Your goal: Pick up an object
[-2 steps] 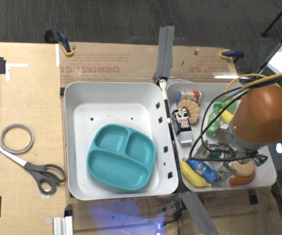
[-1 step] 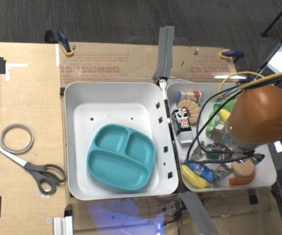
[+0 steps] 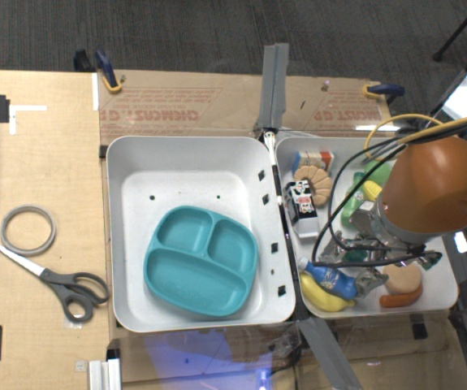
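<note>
Gripper: mine hangs low in the right bin, under my orange wrist band; cables and the wrist hide the tips, so I cannot tell how it stands, nor whether anything is in it.
Landmark: the divider where the two white bins meet; all places below are told from it.
Banana: a yellow banana lies just right of the divider at its near end, against the right bin's front wall, just below my gripper.
Blue object: a small blue thing rests on the banana, beside my gripper; its kind is unclear.
Black-and-white box: a small box sits just right of the divider, about midway along it.
Tan ridged item: a tan, ribbed toy lies just beyond that box, near the divider's far half.
Green and yellow pieces: a green piece and a yellow piece lie farther right, partly under my wrist.
Sausage-like item: a reddish piece lies well right of the divider at the front wall.
Teal plate: a three-part teal plate lies flat in the left bin, left of the divider.
Bench: scissors and a tape roll lie well left of the divider, outside both bins.
</note>
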Robot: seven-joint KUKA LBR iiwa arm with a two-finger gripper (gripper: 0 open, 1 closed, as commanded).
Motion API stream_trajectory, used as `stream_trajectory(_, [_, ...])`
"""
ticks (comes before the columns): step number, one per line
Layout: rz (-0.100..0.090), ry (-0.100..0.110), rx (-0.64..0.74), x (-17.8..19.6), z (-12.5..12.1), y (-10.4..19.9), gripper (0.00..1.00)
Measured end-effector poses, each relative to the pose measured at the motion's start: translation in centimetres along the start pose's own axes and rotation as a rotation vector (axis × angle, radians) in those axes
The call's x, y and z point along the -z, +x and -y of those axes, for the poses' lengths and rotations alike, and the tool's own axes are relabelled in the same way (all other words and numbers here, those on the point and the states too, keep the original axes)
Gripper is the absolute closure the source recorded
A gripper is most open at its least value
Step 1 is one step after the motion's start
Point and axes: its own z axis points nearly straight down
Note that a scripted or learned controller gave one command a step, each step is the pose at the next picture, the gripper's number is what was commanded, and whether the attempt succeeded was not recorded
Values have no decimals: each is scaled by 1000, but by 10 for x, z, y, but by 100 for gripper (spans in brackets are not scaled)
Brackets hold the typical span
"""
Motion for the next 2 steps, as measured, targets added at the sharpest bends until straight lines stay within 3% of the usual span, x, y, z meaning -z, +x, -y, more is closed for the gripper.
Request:
stream_trajectory(1, [-2,-6,-130,140,-3,-24,100])
stream_trajectory(2, [-2,-6,-88,167,29,-78,100])
